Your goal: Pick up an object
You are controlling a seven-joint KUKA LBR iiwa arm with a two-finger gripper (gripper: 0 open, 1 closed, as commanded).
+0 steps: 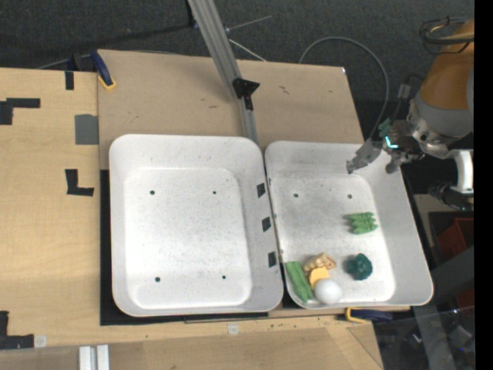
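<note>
Four objs in right bin (400,206), well apart from gripper (375,157) at far rim; jaws spread, holding nothing.

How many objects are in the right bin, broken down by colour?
Green: 3 — a ridged light green piece, a dark teal-green lump, a green strip
White: 1 — a ball
Tan/yellow: 1 — a small toy
Total: 5
</note>
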